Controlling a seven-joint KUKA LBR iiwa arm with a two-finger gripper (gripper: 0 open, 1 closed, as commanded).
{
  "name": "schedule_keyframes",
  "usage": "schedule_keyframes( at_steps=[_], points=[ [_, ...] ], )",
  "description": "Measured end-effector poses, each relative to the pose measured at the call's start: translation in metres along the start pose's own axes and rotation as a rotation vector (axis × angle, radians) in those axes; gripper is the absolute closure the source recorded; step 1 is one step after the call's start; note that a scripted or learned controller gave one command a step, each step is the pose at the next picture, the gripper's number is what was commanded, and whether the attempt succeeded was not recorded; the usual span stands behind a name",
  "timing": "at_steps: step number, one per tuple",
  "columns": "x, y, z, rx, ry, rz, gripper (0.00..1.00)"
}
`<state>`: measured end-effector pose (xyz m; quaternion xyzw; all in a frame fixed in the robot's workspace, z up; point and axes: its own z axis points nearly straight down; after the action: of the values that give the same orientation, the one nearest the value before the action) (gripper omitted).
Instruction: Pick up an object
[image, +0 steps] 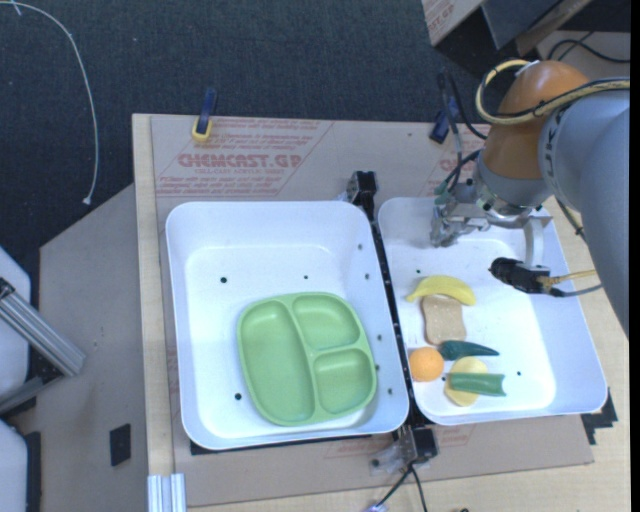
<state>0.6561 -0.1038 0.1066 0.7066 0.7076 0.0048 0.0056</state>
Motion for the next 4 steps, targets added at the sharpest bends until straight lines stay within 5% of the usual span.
schedule_keyframes(
  at_steps=[3,4],
  points=[
    [-0.015,0.004,-0.169,0.005,-0.001,0.000,1.00],
    [0.033,-0.004,-0.152,0.018,0.003,-0.003,1.00]
  ],
)
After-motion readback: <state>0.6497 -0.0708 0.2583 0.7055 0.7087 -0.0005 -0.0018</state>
